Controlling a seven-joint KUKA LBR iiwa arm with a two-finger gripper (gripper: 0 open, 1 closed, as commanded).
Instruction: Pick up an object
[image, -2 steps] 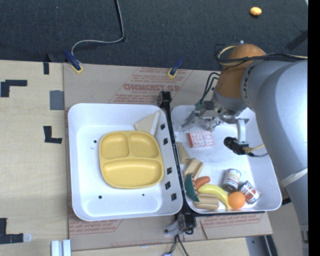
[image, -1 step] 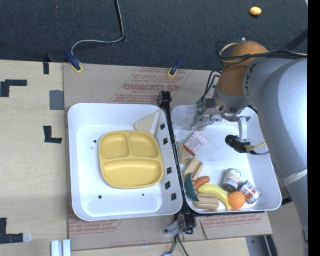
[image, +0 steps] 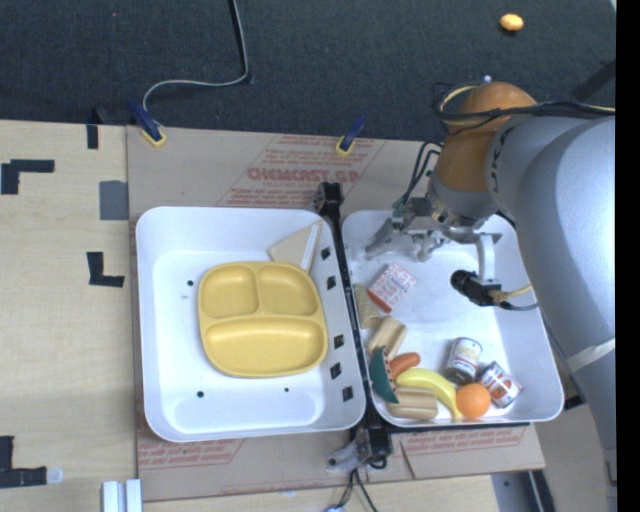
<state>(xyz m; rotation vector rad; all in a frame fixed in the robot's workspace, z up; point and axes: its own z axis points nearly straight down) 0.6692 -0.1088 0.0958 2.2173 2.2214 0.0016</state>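
Gripper (image: 405, 238) hanging over right bin (image: 520, 330) far end, fingers spread apart, gripping nothing. Red-white packet (image: 391, 287) lying just below it. Banana (image: 428, 383), orange (image: 473, 401), two cans (image: 480, 370) crowding near corner, partly overlapping. Arm (image: 560, 200) hiding bin's right rim.

Yellow divided plate (image: 263, 318) in a white bin (image: 160, 300); yellow banana (image: 428, 382), orange ball (image: 473, 401).

cam: your single fixed view, above the bench (image: 60, 300) | looks down at a slant, mid-range | both white bins (image: 160, 330) centred | arm (image: 570, 200) enters from 3 o'clock
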